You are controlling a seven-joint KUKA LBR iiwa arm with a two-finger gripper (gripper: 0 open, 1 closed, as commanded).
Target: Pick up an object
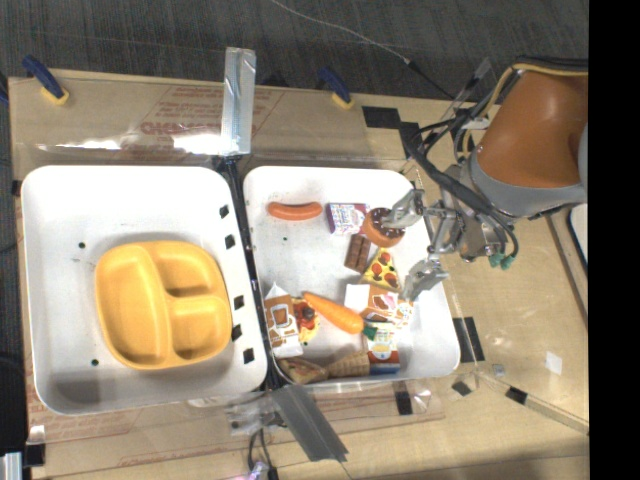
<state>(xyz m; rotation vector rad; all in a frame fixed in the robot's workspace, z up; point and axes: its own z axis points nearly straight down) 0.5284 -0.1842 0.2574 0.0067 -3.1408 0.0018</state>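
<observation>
**Open gripper poised over the right bin's toy food**

In the left bin (60, 198), a yellow divided tray (160, 303) lay flat near the middle, its two smaller compartments toward the right side. Just right of it, across the seam where the two bins met, the right bin (300, 183) held a crowd of toy food. A hot dog (295, 210) lay near the bin's far wall, with a small purple carton (345, 216) just beside it to the right. Below them sat a brown chocolate bar (358, 253) and, touching its right edge, a pizza slice (383, 270). Lower down, a carrot (335, 313) lay slantwise, its thick end near a small printed box (282, 323) at the bin's left side. An ice-cream cone (330, 368) rested along the near wall, beside a little bottle (381, 348) with a red and green label.

At the bin's right edge, a donut (381, 228) with orange icing sat just beside the upper finger (405, 208) of the gripper (415, 243). The two fingers stood spread apart, one toward the far wall and one lower over the bin's right rim, with nothing seen between them. The arm (530, 138), grey with its orange band, reached in from the right above the bench (520, 348).
</observation>
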